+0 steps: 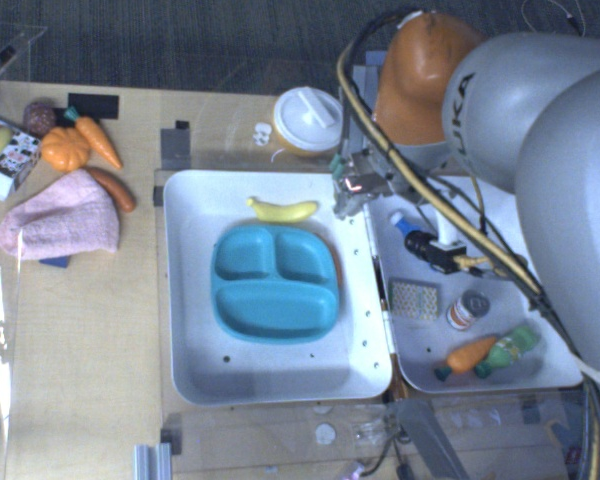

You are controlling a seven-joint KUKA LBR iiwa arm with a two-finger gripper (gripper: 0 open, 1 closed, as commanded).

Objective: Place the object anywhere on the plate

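Claw (348, 199): hangs over the ridge between the two bins, at their far end. Whether it is apart or together cannot be told, and nothing shows clamped in it.
Banana (283, 209): probably the task's thing. It lies in the plate's bin (190, 348), just toward the view's left of the claw, just beside the plate's far edge and not on it.
Long axis: across the view, roughly along that edge.
Plate (275, 280): blue, three compartments, all bare.
Other bin (420, 351): carrot (470, 355), green bottle (510, 345), small jar (463, 310), mesh pad (415, 298).
Coming move: likely a short sideways reach to the banana.
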